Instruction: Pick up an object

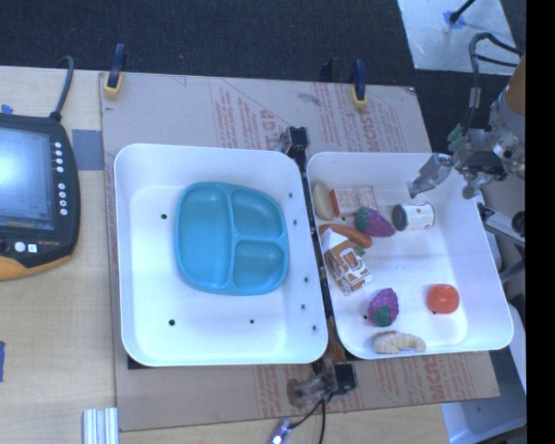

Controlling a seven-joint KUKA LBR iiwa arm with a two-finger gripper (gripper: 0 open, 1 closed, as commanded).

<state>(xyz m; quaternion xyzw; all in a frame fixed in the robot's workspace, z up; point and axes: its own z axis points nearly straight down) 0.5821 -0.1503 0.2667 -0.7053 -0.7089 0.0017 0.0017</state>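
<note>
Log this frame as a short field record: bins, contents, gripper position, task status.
left bin: holds a blue divided plate
right bin: holds the loose items
right bin contents: white cylinder, two purple toys, orange-red ball, printed carton, cracker, pale peanut-shaped piece
gripper: over the right bin's upper right, just above the white cylinder
task status: nothing seen between the fingers; no object lifted
bench extras: tablet controller at far left
</note>
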